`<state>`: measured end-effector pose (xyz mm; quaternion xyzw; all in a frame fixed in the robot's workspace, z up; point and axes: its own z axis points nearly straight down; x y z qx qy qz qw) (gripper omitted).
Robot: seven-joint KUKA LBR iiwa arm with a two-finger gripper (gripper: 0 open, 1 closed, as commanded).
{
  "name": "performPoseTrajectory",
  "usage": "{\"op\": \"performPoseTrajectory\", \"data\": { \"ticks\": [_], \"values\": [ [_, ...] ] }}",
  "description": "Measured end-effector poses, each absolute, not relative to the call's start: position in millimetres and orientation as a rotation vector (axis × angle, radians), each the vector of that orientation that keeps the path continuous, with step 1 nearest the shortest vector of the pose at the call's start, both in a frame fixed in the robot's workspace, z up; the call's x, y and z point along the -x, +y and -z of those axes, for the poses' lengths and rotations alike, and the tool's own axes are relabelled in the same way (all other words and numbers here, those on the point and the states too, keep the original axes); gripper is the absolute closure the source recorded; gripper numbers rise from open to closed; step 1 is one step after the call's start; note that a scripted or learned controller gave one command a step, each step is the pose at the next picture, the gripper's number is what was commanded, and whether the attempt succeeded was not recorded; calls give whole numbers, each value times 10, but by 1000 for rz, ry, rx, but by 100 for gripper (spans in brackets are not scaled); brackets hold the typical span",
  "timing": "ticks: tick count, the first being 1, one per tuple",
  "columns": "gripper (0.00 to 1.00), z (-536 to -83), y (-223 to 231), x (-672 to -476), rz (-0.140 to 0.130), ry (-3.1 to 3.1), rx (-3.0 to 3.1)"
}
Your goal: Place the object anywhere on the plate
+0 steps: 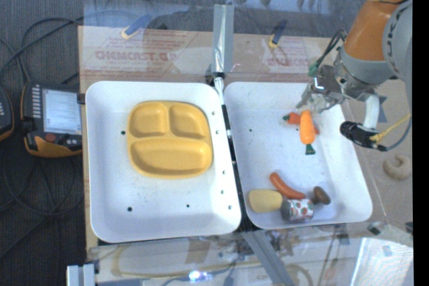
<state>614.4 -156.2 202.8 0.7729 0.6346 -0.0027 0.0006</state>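
Two white bins (94, 164) are seen on a cluttered bench.
At right centre, the gripper (315, 100) is poised over the carrot (307, 127); its jaw state cannot be told. The yellow plate (169, 138) is seen left.

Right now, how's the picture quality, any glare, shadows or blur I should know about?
In the camera view, lighting is even and soft; the yellow divided plate and the toy carrot look sharp. Glare streaks the clear panel at the bench's far edge, and a bright spot flares at the bottom. The gripper is small and slightly soft, with only faint shadows in the right bin.
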Motion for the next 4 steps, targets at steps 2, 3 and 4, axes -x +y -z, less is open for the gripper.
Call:
{"op": "performPoseTrajectory", "data": {
  "ticks": [2,3,4],
  "values": [
    [100,-2112,5,-6461,4,2136,-2306],
    [100,-1817,699,-6390,8,1983,-2441],
    [0,-1820,697,-6392,7,1983,-2441]
  ]
}}
